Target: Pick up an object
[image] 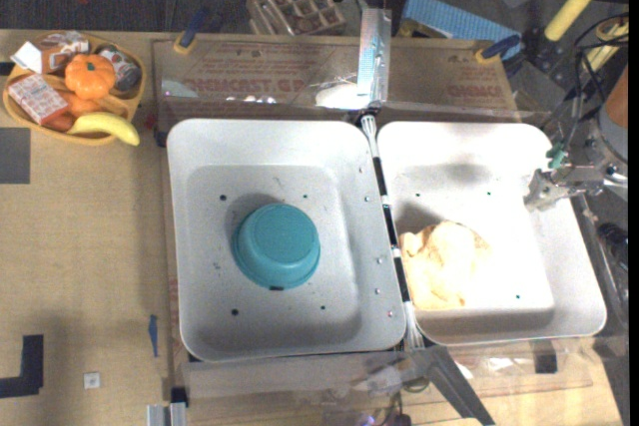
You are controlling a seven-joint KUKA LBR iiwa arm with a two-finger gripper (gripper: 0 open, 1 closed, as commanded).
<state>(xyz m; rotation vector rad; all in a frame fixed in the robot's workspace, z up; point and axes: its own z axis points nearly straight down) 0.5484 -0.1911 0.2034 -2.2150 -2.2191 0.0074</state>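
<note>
While the gripper (544,187) sat at the right bin's (499,155) right rim, its state could not be told. A smooth, round teal bowl (278,245) was noted inverted in the left bin (200,165). A crumpled pale-yellow cloth (442,262) was recorded lower left in the right bin.

Grey metal gripper (547,183) with small teal marking, dark cables behind

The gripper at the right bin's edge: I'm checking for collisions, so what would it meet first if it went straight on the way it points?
The gripper seems to point left over the right bin. The bin's bare floor looks first; the pale cloth lies lower. Depth is unclear.
</note>
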